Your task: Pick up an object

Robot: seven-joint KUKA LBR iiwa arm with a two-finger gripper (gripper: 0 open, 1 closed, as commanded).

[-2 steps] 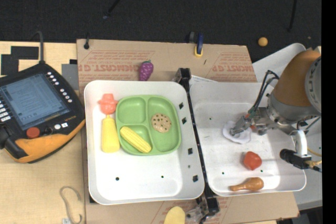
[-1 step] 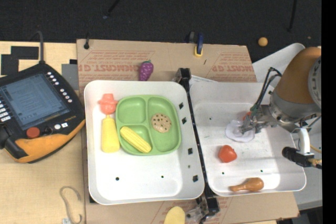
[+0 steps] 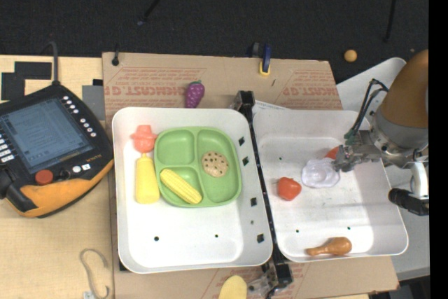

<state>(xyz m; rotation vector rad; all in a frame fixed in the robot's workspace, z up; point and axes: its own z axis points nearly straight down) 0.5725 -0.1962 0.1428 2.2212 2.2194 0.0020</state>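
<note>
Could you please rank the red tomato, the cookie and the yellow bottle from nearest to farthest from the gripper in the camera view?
From the gripper, in the right bin:
1. Red tomato, right bin, just left of the gripper.
2. Cookie, in the green tray's right compartment, left bin.
3. Yellow bottle, left of the tray, left bin.

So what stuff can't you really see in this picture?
- Gripper: the fingers are too small and dark, so open or shut cannot be told.
- Clear object by the gripper: see-through and blurry, so its shape is unclear.
- Small red thing: mostly hidden behind the gripper.
- Yellow object: cut off by the bottom edge.
- Arm: cut off at the right.
</note>
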